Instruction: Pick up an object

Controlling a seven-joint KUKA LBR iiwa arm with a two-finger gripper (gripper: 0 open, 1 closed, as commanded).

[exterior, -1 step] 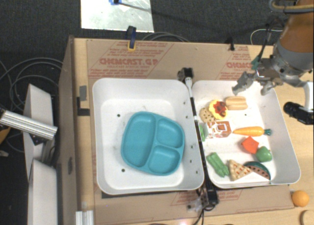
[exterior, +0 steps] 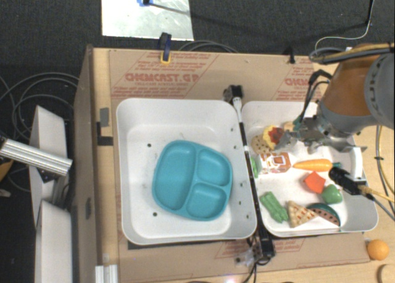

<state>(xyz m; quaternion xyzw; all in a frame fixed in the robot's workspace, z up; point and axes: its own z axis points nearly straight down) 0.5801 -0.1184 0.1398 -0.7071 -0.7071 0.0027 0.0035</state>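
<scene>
One fixed camera above the bench [exterior: 185,71], angled down, both bins [exterior: 133,170] visible

Left of my gripper, the blue divided plate [exterior: 192,180] looks like smooth, slightly glossy plastic. Both white bins [exterior: 133,152] look like matt plastic, resting on printed brown cardboard [exterior: 185,75].

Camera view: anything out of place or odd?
One thing: an orange ball sits on the bench past the right bin, near its front corner, while the other toy food lies inside. The blue plate looks fine.
</scene>
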